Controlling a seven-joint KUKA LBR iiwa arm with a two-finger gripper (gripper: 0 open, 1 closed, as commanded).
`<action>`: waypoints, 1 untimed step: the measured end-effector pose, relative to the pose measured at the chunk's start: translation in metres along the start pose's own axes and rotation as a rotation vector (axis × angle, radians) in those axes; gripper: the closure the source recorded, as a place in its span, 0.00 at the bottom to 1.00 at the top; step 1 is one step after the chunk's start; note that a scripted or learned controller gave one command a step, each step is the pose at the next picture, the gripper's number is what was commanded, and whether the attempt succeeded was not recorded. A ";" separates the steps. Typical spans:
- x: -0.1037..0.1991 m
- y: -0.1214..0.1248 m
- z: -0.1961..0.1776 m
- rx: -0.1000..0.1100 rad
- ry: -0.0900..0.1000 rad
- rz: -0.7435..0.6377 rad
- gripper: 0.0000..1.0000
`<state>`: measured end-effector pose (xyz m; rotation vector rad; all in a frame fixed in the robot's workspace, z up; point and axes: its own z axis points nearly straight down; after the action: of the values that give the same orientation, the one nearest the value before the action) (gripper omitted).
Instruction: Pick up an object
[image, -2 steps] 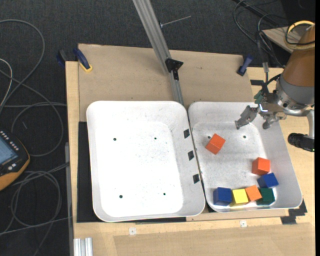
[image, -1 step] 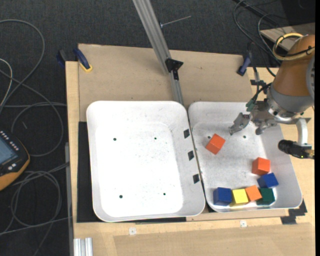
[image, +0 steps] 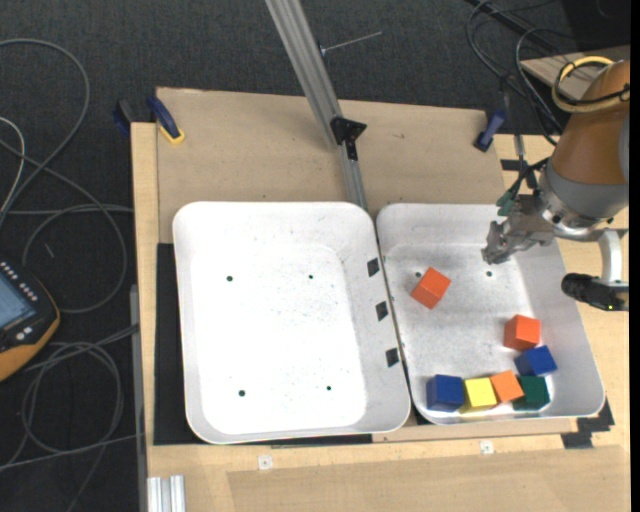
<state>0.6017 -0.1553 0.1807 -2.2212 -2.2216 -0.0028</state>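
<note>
A single fixed camera is looking down at a slant from above the surface, framing both white bins centrally, with cabled floor occupying the left of frame.

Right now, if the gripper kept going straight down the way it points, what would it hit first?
Probably the bare floor of the right bin. The gripper hangs near its back right part, the lone orange block off to its side. Depth is uncertain.
</note>
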 end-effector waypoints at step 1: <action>0.000 0.002 -0.055 -0.007 -0.003 -0.001 1.00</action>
<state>0.6035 -0.1553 0.2354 -2.2247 -2.2277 -0.0068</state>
